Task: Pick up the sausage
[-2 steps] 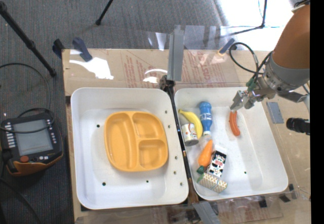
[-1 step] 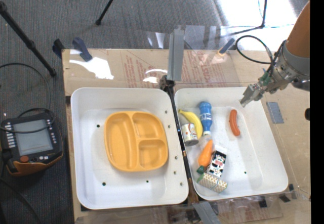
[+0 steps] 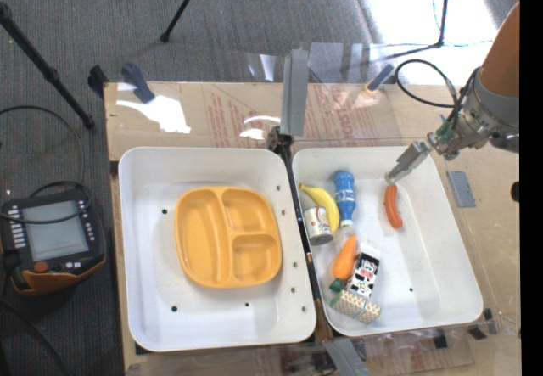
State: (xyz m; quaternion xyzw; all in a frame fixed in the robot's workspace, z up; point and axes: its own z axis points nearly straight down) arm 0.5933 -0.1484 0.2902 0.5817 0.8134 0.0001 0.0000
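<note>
1. The scene is bright and evenly lit overall, with colours reading clearly.
2. A strong patch of light washes out the carpet (image 3: 407, 1) at the top right, nearly to white.
3. Glare spots sit on the bench (image 3: 204, 115) behind the left bin (image 3: 140, 188) (white, hard-edged blotches).
4. Shadows under the objects are soft and short.
5. The arm (image 3: 509, 60) at the right edge looks slightly blurred; the bins are reasonably sharp.

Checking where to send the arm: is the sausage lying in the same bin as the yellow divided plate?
No, the sausage lies in the right bin, while the yellow plate sits in the left bin.
</note>
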